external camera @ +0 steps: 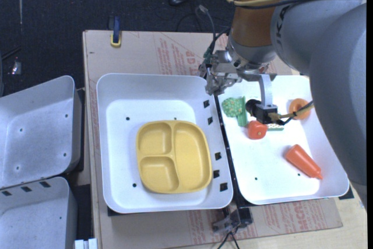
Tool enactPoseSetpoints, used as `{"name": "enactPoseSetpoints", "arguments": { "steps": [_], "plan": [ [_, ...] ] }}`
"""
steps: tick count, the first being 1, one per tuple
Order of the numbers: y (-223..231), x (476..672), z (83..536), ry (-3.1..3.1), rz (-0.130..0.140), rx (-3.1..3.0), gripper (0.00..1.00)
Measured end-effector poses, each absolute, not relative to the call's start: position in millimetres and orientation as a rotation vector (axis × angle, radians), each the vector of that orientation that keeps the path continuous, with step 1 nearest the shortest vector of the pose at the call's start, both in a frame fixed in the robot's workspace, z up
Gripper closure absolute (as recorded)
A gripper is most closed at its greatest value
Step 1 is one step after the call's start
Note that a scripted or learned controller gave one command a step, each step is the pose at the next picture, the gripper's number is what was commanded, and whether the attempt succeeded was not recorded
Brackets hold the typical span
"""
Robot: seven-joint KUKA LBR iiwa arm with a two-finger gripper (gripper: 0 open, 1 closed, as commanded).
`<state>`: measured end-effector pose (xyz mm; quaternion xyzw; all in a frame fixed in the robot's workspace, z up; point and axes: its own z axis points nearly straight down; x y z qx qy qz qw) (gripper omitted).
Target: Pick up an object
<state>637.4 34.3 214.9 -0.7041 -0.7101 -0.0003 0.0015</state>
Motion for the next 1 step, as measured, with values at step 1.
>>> {"name": "enactPoseSetpoints", "arguments": {
  "steps": [1],
  "plan": [
    [88.4, 631.2, 213.3, -2.229, -0.002, -2.211, 1.00]
  ]
}}
